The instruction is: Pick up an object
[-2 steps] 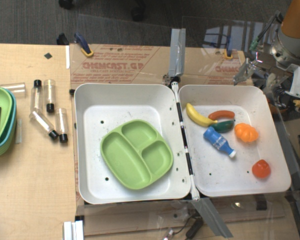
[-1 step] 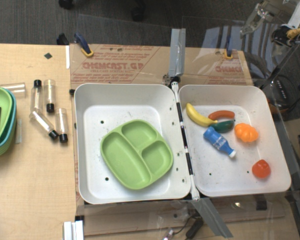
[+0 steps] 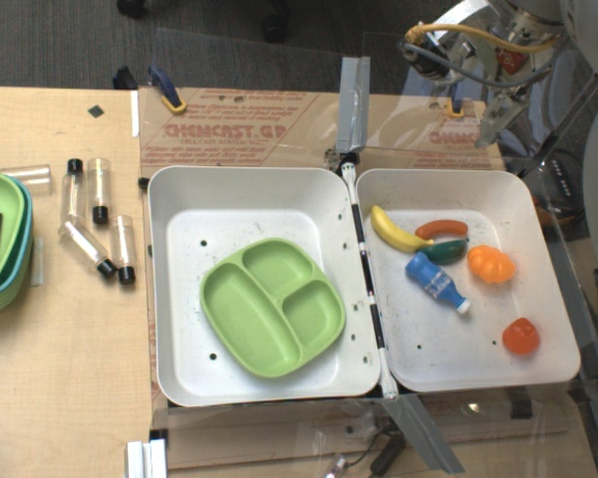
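The task looks not yet begun: the gripper (image 3: pixel 498 118) hangs high behind the right bin (image 3: pixel 553 267). The banana (image 3: pixel 394 230), blue bottle (image 3: pixel 437 282) and other small objects lie untouched inside it. The pick remains to do.
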Controlling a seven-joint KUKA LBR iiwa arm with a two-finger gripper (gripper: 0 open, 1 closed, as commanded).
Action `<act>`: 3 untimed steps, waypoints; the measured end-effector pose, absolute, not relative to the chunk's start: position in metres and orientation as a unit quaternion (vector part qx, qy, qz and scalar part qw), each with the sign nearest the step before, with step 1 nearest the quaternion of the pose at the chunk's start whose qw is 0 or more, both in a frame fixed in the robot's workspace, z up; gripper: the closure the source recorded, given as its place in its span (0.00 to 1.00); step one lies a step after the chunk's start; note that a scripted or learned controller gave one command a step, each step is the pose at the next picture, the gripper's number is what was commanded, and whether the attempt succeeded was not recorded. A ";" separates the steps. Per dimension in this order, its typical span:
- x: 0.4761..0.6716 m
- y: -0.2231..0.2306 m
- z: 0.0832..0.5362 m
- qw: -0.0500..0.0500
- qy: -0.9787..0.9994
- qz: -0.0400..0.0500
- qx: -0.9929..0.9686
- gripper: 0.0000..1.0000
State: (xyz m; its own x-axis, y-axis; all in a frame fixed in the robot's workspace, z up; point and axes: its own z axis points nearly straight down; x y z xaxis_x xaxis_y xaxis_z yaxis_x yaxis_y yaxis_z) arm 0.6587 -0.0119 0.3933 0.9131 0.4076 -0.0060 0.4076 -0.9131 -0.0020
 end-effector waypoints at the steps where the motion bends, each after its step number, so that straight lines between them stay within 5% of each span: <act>1: 0.659 -0.014 0.401 0.000 -0.207 0.005 -0.978 1.00; 3: 0.628 0.129 0.256 0.000 -0.269 0.003 -0.963 1.00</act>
